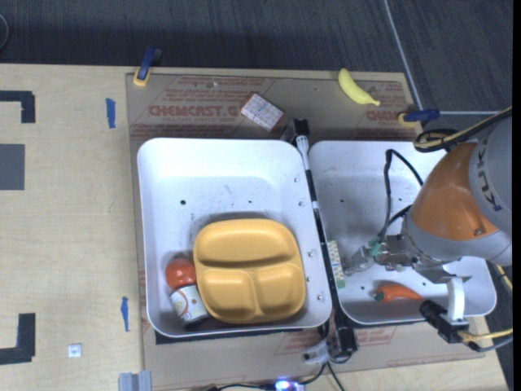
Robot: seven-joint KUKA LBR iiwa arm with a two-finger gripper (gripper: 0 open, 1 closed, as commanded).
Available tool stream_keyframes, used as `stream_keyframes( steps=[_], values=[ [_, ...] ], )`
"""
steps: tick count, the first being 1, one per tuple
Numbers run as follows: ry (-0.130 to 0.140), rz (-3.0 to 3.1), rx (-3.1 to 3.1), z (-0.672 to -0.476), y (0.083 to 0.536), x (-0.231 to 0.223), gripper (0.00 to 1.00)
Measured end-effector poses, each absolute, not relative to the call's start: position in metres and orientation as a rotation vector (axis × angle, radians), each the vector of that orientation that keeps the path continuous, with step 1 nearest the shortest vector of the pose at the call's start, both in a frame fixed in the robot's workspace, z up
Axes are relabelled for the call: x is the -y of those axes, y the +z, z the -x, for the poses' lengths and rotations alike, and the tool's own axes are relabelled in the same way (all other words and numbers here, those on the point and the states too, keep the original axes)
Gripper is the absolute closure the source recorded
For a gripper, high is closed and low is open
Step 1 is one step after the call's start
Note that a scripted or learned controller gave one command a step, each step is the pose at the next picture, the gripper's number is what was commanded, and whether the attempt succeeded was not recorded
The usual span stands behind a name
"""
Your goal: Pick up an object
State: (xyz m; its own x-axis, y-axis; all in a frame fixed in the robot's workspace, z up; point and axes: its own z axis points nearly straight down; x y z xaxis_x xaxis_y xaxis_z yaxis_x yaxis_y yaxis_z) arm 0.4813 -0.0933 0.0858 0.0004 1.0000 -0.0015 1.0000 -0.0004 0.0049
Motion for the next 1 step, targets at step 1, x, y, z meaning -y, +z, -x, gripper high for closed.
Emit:
stream_keyframes(
  steps=[1],
  values=[
    [0.004, -2.219, -2.217, -0.4810, 0.0858, 0.0925, 0.00]
  ],
)
